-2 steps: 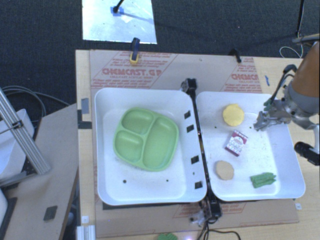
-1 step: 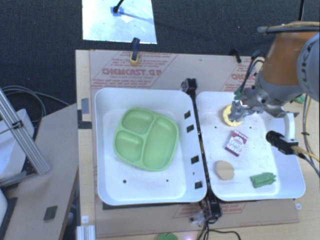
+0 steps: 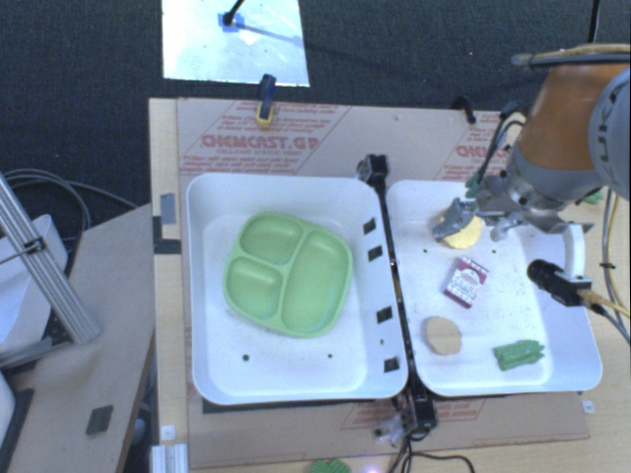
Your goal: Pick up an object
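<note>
**Gripper Low Over the Yellow Piece, Grasp Not Yet Sure**

The gripper (image 3: 461, 219) was down in the right bin (image 3: 577, 363), near its far left part, and it was touching or almost touching the yellow object (image 3: 465, 234). The metal fingers overlapped the top of this object, and the picture was too small there to show their spacing, so I could not tell whether the gripper was open, closed, or already gripping the yellow piece.

Other things lay in the same bin: a small red packet (image 3: 465, 282) just in front of the yellow object, a round tan piece (image 3: 444, 336) nearer the front, and a green object (image 3: 519, 354) at the front right. The left bin (image 3: 212, 363) carried a green divided plate (image 3: 288, 274).

In my judgement, several things could go wrong from here. The yellow object looked rounded and low, so the fingers might close on its edge and squeeze it out sideways, toward the divider between the bins or against the red packet. If the gripper stood a little off the middle, one finger might press the object down on the bin floor instead of going beside it, and then the arm would lift nothing. A light grip might also let the piece slip out when the arm rose.
</note>
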